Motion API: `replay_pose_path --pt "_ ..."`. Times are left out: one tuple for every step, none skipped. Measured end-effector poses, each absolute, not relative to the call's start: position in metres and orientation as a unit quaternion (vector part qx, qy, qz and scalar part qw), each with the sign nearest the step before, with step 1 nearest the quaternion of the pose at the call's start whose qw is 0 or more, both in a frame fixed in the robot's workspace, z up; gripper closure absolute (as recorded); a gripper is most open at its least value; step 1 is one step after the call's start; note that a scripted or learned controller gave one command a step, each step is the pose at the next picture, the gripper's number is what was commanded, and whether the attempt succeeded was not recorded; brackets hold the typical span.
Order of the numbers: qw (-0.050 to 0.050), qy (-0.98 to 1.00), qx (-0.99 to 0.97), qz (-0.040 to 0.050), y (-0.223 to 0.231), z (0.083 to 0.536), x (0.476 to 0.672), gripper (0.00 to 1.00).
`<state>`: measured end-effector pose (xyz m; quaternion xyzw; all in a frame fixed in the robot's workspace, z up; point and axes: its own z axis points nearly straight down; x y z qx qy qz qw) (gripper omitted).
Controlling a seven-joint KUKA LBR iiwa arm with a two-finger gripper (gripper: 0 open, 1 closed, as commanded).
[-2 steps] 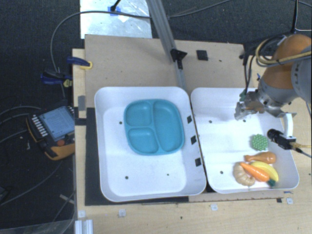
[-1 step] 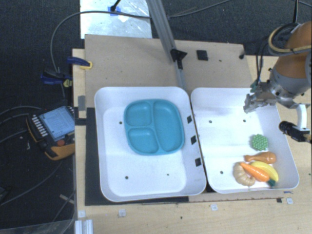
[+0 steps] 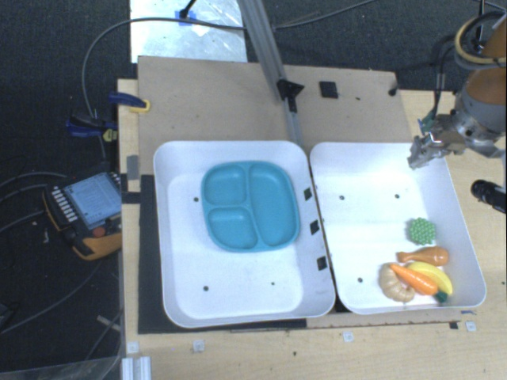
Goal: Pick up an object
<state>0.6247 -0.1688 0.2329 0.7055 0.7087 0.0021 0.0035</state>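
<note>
The gripper point(image 3: 422, 150) hangs over the right bin's point(image 3: 372, 212) far right edge; whether it is open I cannot tell. The toy food lies below it toward the near right corner: green ball point(image 3: 421, 230) nearest, then carrot point(image 3: 413, 278) lying aslant.

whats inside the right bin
The right bin holds a green ball, chicken drumstick, carrot, banana and tan piece, partly covered by the carrot.
</note>
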Motion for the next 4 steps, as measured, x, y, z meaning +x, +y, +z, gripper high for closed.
replay_pose_path --pt "0.0 0.71 0.704 0.0008 -0.121 0.223 0.611 1.0" --pt "-0.001 0.71 0.704 0.0006 -0.075 0.215 0.591 1.0" --pt "-0.001 0.711 0.703 0.0013 -0.02 0.227 0.582 1.0" --pt "-0.001 0.711 0.704 0.0005 0.021 0.227 0.566 1.0"
